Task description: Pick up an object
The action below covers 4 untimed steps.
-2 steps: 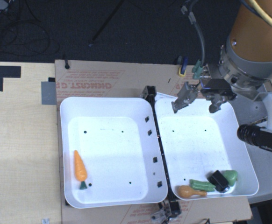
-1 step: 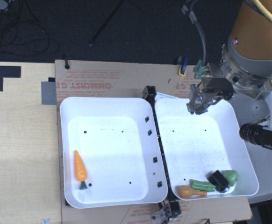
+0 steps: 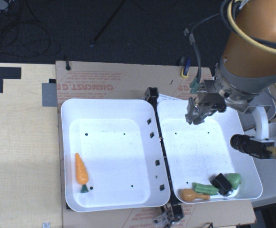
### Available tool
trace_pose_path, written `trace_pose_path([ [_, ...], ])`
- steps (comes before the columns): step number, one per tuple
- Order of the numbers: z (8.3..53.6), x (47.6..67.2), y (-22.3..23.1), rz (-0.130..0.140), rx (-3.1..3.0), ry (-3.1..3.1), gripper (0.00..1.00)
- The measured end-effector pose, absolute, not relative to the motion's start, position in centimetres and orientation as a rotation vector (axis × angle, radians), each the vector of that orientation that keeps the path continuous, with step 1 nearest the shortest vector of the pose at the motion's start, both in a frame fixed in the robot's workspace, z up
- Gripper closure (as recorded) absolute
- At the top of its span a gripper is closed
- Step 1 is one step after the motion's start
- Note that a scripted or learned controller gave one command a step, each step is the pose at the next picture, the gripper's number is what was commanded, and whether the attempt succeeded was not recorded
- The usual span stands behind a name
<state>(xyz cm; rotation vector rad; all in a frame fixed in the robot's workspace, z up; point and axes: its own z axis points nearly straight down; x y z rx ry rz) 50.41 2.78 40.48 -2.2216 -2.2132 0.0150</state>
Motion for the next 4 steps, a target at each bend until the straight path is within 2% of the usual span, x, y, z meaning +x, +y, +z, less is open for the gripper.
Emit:
trace_pose_path([
  [1, 46.3, 50.5, 9.3, -0.004, -2.214, -2.230, 1.00],
  [2, 54.2, 51.4, 15.2, -0.007, -2.216, -2.229, 1.00],
  [3, 54.7, 51.4, 15.1, 0.011, -2.211, -2.227, 1.00],
  [4, 53.6, 51.0, 20.4, 0.008, -2.215, -2.224, 1.00],
])
